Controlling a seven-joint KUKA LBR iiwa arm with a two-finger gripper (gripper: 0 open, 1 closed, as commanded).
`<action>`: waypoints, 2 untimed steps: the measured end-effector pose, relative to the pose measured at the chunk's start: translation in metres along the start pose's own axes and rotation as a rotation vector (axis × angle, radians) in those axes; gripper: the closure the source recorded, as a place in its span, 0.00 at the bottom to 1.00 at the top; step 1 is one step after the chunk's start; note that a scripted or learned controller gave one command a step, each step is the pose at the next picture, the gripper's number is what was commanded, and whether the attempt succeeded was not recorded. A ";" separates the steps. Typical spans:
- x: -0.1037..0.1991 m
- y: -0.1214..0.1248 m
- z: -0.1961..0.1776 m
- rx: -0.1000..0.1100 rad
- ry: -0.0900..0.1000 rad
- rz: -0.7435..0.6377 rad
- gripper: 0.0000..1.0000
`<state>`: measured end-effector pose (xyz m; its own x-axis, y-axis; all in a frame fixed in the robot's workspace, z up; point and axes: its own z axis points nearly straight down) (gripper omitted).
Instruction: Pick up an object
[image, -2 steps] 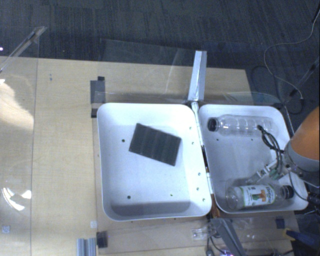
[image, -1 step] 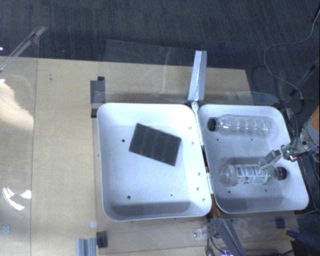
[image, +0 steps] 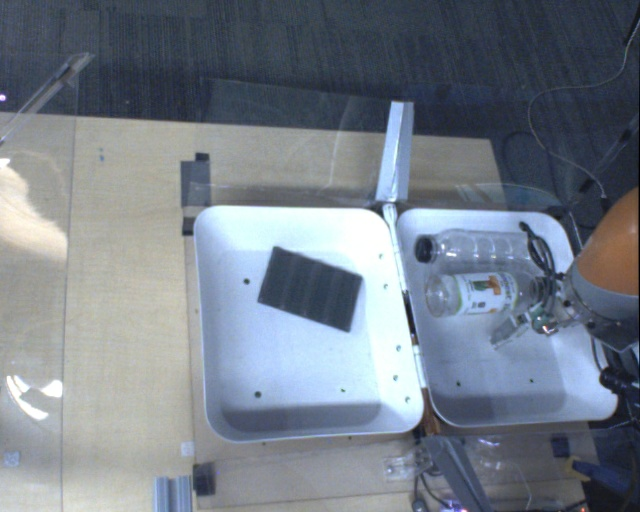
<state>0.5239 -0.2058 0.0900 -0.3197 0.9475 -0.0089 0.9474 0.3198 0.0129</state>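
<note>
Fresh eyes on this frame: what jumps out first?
Probably the dark rectangular pad, lying tilted and alone in the left bin, stark against the white. Next, the right bin, where two clear plastic bottles lie on their sides, one behind the other, the nearer one labelled. The gripper is low at the labelled bottle's right end, with the arm's orange band at the edge.

Pale wooden bench (image: 110, 330), dark carpet (image: 250, 40)

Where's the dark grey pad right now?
The dark grey pad lies flat and tilted in the left bin, toward its upper middle, across the divider from the two clear bottles in the right bin.
</note>
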 end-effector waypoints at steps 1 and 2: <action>0.006 0.086 0.002 0.007 0.001 0.008 0.00; 0.006 0.088 -0.009 0.004 -0.001 0.004 1.00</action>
<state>0.6052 -0.1722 0.1005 -0.3160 0.9487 -0.0102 0.9487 0.3161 0.0091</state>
